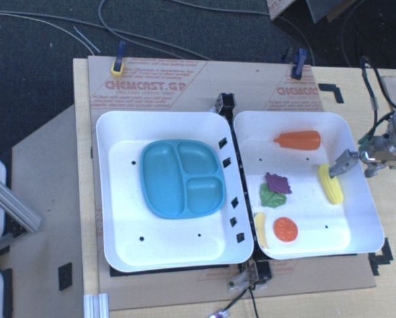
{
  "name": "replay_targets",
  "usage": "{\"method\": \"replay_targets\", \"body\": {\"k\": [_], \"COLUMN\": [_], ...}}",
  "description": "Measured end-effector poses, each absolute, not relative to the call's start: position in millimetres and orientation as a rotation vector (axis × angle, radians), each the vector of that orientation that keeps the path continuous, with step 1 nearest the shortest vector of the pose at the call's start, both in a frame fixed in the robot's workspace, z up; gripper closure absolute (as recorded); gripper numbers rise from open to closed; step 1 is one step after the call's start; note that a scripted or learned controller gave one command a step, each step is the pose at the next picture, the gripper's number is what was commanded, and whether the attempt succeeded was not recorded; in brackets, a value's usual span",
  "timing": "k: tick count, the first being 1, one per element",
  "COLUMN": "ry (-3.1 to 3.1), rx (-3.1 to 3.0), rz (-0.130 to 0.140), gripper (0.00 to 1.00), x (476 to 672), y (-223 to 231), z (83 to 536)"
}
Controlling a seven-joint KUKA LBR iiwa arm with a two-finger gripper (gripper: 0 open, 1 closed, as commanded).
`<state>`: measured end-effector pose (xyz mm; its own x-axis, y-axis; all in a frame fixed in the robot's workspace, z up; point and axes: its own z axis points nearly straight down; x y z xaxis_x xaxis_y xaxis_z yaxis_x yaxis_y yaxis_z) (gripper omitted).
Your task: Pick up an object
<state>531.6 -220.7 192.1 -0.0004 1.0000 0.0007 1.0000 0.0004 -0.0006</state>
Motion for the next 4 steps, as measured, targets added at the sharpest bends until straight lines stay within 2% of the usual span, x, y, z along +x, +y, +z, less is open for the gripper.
{"method": "replay_targets", "body": {"k": [2, 3, 4], "ry": [-2.218, -2.221, -2.226], "rx": [-2.212, -2.217, -2.223], "rz": [-0.003, -0.003, -0.003], "gripper": [0.00, 1.00, 1.00], "x": [535.3, 536.1, 537.9], "y": [-215, -216, -208], "z": [82, 96, 144]}}
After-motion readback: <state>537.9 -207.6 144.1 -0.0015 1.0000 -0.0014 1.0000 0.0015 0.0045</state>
